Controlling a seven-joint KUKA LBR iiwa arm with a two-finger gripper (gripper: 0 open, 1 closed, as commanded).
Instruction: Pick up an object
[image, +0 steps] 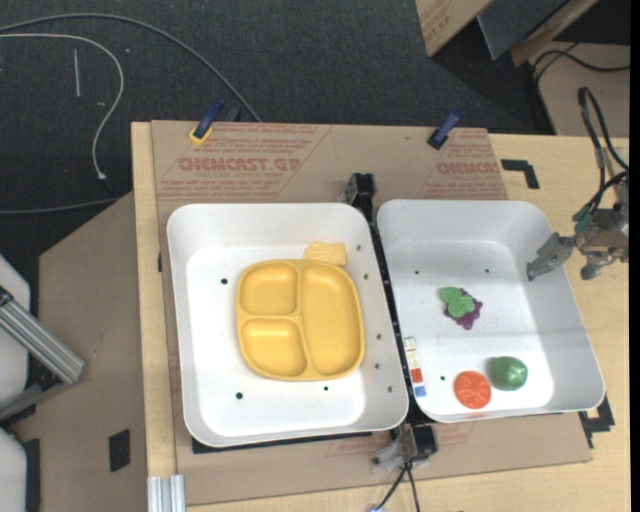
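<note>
While the hand (565, 255) sits at the far right rim of the right shallow white plastic bin (440, 225), we can't tell whether it is apart or together, the view is too small and cluttered there. Nothing shows between its tips, so we judge the pick not yet made; approach, descent, grasp and lift are all left.

Moving outward from the hand: the nearest candidate is the small green-and-purple grape-like toy (460, 305), lying near the middle of the right bin floor, apart from the walls. Further toward the front edge sit the round green toy fruit (509, 373) and the orange-red toy tomato (473, 390), just beside each other, maybe touching, and both near the front wall. We judge the grape toy the easier target, with open floor all round it; the other pair crowd each other and the rim, so a tip could hit the wall or knock the neighbour.

Across the divider, the left shallow white plastic bin (200, 250) holds a yellow three-compartment plastic tray (300, 320) in its middle, with a small pale yellow wedge-shaped piece (326, 253) touching the tray's back edge. Reaching that means crossing both inner rims.

Both bins rest on the cardboard-covered surface (300, 160), held by blue clips (208, 122) at the back. The upper half of the right bin is bare floor, good room for coming down.
</note>
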